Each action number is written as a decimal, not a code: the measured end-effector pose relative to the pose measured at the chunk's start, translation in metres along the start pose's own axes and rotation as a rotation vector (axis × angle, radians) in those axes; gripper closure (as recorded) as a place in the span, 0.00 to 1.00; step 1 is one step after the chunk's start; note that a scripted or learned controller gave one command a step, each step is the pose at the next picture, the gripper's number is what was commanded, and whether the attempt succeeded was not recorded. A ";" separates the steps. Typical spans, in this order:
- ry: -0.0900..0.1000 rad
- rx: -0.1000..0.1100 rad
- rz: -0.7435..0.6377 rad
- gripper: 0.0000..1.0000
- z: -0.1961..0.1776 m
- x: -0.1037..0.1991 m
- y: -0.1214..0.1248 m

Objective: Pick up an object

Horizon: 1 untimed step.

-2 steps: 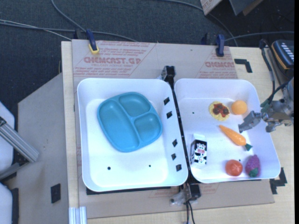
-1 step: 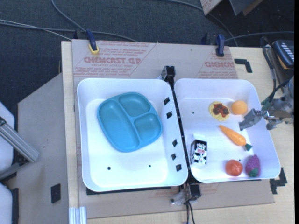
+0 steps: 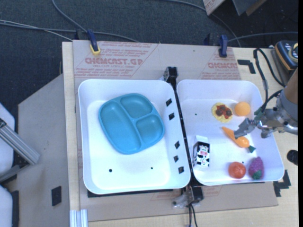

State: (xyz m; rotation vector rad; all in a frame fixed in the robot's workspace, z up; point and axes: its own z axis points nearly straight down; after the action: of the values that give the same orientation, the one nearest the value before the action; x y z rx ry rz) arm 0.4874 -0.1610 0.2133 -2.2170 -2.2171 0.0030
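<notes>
The right bin holds several toy foods: a small pizza, an orange, a carrot with a green top, a red tomato, purple grapes and a cow-patterned milk carton. My gripper reaches in from the right and hovers over the bin's right side, just above and to the right of the carrot. Its fingers are spread open with nothing between them. One fingertip is close to the carrot's thick end.
The left bin holds a blue divided plate. A black divider with clips runs between the two bins. Cables and a yellow-black device lie at the bench's right edge.
</notes>
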 end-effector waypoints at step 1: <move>0.001 0.001 0.000 0.00 0.063 0.001 -0.001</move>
State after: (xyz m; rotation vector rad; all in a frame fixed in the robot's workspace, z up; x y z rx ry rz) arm 0.4861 -0.1600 0.1498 -2.2162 -2.2157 0.0038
